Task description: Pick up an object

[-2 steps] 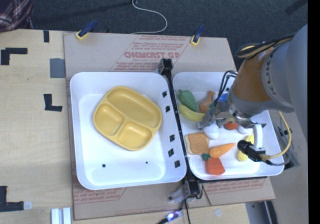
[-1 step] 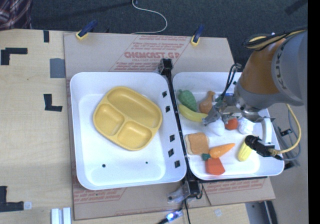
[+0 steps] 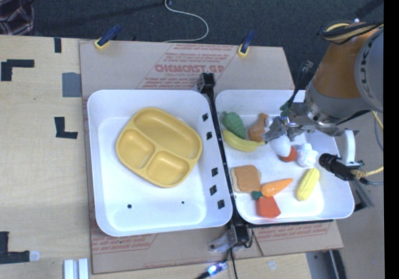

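My gripper (image 3: 276, 129) hangs low over the middle of the right bin (image 3: 336, 209), the arm coming in from the right. It is just right of a brown drumstick-shaped toy (image 3: 257, 128) and just above a white and orange piece (image 3: 285, 149). I cannot see anything held in it. To its left lie a green vegetable toy (image 3: 234, 123) and a yellow banana (image 3: 240, 142). Toward the bin's front are a slice of toast (image 3: 246, 178), a carrot (image 3: 275, 187), a red piece (image 3: 269, 208) and a yellow corn cob (image 3: 307, 184).
The left bin (image 3: 106, 209) holds a yellow divided plate (image 3: 159, 146). A small white object (image 3: 306, 157) lies right of the white and orange piece. A black divider (image 3: 215, 141) runs between the bins. A black part with a cable (image 3: 336, 167) sticks out by the right bin's right rim.
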You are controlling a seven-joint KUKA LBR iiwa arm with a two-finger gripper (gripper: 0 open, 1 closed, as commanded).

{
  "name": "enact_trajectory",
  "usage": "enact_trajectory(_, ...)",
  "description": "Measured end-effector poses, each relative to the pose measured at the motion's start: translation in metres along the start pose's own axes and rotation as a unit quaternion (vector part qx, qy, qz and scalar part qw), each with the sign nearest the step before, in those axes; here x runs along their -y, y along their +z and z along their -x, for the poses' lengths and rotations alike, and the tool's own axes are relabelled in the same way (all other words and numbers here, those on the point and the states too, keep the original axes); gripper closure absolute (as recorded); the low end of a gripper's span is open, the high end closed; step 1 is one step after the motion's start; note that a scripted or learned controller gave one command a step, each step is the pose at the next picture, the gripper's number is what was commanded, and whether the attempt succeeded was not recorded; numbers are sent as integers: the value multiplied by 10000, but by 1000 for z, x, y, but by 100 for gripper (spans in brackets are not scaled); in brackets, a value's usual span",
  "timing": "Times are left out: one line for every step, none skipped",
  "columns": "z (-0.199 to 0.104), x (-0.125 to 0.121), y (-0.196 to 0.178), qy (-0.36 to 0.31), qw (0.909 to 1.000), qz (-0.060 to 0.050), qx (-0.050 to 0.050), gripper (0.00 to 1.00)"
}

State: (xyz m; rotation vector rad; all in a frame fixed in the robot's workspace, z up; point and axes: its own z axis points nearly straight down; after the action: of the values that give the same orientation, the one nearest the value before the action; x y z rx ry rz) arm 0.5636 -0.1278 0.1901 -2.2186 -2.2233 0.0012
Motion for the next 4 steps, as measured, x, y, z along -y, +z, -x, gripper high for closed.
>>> enact_trajectory(-1,-1,-33,-3,10000,-8,-2,100)
enact_trajectory(-47,-34,-40,-28,10000,-12,-8,100)
enact_trajectory(-95,-59,-23,-24,10000,-26,-5,100)
enact_trajectory(-136,-89,-20,-20,10000,-16,-2,100)
